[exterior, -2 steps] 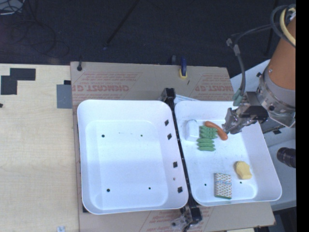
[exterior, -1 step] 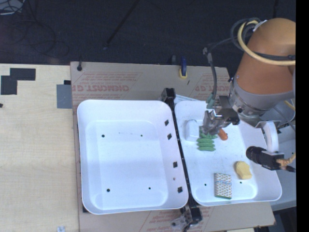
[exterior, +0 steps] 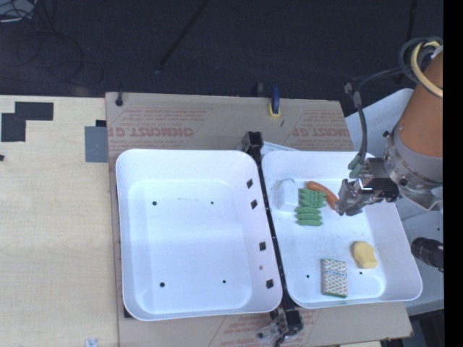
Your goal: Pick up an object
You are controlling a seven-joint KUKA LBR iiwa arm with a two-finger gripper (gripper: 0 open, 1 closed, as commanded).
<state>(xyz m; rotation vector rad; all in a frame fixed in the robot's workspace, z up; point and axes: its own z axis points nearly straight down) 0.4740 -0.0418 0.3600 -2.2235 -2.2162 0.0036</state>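
The right bin holds a green ridged pea-pod-like object, an orange carrot-like stick, a yellow lump and a green-and-white patterned packet. A pale translucent item lies by the bin's left wall. My gripper hangs over the bin's upper middle, just right of the orange stick and the green object, its dark fingers pointing down near the stick's right end. Nothing is visibly between them.
The left bin sits beside the right one, with black clips along the shared divider. A cardboard sheet lies under both bins. A blue-and-yellow clamp stands at the back edge. Cables hang by the arm.
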